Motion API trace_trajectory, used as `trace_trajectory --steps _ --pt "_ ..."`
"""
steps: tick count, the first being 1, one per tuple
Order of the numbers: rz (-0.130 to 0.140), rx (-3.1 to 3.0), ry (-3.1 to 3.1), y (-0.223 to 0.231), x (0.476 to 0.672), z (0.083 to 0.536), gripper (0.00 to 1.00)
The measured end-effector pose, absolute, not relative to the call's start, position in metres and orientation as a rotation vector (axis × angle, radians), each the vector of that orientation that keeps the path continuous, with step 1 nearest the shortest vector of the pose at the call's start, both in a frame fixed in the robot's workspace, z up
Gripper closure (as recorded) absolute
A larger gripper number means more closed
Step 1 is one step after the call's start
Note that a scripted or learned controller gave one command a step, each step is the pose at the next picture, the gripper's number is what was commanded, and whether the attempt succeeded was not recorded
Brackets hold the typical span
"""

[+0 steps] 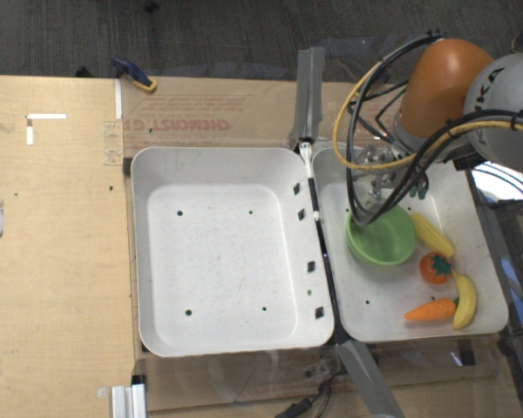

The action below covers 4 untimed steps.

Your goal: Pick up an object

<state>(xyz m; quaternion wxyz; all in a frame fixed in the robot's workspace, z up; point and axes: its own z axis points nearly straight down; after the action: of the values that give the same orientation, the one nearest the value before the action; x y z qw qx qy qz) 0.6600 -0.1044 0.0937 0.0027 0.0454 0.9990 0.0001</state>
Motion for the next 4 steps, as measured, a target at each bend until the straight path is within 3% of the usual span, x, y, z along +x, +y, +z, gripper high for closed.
trace_trajectory --steps 1,2,3,4 --pt "-0.003 -0.274 3.124 -0.182 0.608 0.098 0.0" --pt "-0.004 -0.337 3.113 -0.184 0.502 0.095 0.0" --pt "0.0 -0.422 3.107 -0.114 0.552 0.093 0.0" --pt "-0.009 -0.304 3.11 -0.182 0.498 0.095 0.0"
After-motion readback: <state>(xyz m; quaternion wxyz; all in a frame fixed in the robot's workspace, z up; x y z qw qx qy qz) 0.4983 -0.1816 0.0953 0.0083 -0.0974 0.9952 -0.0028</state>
